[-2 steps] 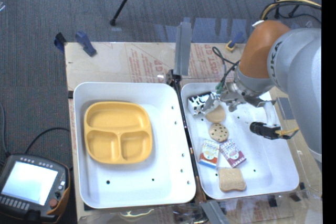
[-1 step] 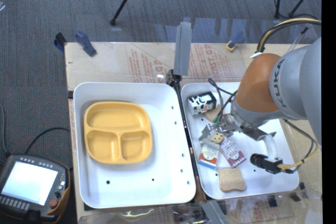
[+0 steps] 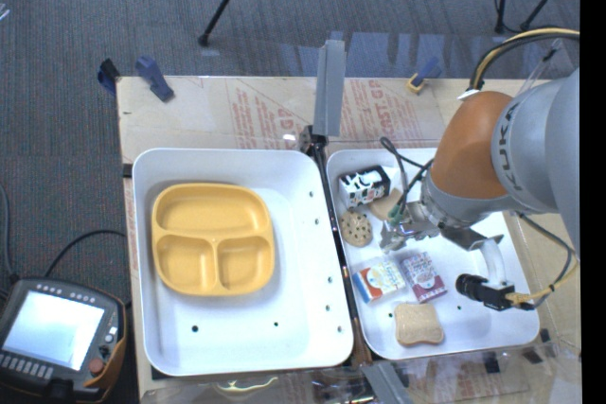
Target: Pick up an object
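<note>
1. Hand (image 3: 396, 232) mostly masked by wrist; finger state unreadable.
2. Right bin (image 3: 526, 322) centre and upper right covered by arm (image 3: 530, 147).
3. Small packets (image 3: 400, 275): print too small to read.
4. Pendant (image 3: 59, 334) cropped at left and bottom edges.

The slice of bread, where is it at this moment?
In the camera view, the slice of bread lies near the front edge of the right bin, just below the two small packets.

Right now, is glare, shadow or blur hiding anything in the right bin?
Camera view: lighting is even and soft; the white right bin shows no strong glare. The image is slightly soft, so print on the small red-and-white packet is unreadable. The grey arm hangs over the gripper, hiding its fingertips.
</note>
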### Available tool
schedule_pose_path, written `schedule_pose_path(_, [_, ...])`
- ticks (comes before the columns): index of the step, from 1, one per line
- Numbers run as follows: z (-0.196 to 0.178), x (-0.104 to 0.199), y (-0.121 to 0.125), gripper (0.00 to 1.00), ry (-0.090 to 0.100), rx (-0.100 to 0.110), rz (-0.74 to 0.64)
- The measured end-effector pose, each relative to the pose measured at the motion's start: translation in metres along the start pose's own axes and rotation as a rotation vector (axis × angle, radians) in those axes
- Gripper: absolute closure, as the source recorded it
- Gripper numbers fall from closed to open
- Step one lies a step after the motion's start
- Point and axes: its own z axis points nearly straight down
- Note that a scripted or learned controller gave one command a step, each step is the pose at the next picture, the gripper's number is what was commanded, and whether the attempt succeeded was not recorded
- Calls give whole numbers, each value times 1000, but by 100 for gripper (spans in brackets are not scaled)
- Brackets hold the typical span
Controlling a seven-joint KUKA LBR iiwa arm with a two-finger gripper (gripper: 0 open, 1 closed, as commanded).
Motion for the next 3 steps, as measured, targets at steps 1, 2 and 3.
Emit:
schedule_pose_path(1, [0,0,0,0,0,0,0])
schedule_pose_path(2, [4,-18,65,0,-4,-10,27])
schedule_pose_path(3, [-6,-18,65,100,-2,-8,26])
